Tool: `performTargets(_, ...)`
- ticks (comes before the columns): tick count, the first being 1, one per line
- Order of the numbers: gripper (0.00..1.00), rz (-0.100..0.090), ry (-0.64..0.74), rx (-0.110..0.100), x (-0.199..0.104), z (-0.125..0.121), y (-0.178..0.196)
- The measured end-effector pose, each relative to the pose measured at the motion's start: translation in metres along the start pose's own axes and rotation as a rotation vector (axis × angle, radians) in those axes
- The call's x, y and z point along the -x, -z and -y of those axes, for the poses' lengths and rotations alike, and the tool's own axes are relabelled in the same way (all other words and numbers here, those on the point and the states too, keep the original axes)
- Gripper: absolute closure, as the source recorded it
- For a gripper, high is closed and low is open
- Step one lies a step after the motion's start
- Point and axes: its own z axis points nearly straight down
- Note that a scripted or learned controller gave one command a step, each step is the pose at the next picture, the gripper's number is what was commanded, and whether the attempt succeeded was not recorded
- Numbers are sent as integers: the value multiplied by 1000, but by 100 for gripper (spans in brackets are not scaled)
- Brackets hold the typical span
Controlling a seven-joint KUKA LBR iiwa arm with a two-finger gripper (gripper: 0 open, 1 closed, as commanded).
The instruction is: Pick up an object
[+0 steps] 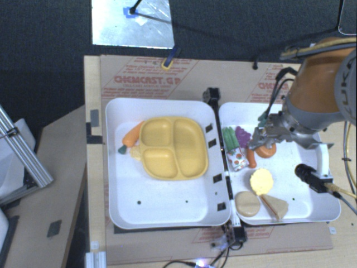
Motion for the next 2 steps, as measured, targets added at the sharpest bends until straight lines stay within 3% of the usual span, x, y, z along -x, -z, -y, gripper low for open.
performTargets(2, 100, 0, 1, 3, -8, -3, 1)
